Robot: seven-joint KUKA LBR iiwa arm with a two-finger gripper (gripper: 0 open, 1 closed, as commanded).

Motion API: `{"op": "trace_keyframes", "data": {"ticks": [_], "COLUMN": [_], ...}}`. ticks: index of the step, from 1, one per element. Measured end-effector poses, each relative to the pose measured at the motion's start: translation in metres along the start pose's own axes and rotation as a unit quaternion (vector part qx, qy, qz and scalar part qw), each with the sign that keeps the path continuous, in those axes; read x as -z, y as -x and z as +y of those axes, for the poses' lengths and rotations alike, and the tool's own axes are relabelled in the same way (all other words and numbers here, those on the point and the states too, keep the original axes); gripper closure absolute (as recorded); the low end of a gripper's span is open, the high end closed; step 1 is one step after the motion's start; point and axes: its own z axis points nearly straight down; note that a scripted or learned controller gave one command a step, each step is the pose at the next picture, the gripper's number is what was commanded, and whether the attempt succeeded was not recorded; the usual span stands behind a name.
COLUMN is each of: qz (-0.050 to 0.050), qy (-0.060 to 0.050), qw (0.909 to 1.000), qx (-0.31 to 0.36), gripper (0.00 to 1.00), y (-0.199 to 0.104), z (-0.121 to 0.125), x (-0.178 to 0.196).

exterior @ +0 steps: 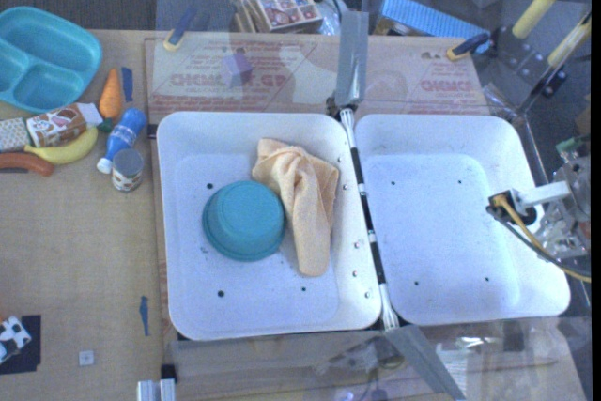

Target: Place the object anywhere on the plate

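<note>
Gripper [569, 219] cut off by rt edge; blue tray [42, 61] clipped at left.

In the shallow white plastic left bin [188, 296]: a round teal plastic plate [244, 221] and a plain pale-yellow crumpled cloth [305, 202].

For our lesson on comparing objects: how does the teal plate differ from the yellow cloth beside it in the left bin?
Colour: the plate is teal, the cloth pale yellow.
Shape: the plate is neatly round; the cloth is a crumpled, elongated heap.
Surface: the plate looks rigid and smooth, the cloth soft and folded.
Shared: both lie in the left bin, side by side, edges appearing to touch.
</note>
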Motion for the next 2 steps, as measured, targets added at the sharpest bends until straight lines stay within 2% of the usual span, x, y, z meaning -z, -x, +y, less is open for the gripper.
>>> {"op": "trace_keyframes", "data": {"ticks": [1,2], "qz": [0.000,-0.001], "qy": [0.001,-0.001], "qw": [1.0000,1.0000], "qx": [0.000,-0.001], "gripper": [1.00,1.00], "y": [-0.089,-0.025], "z": [0.034,0.021], "x": [0.100,0.090]}}
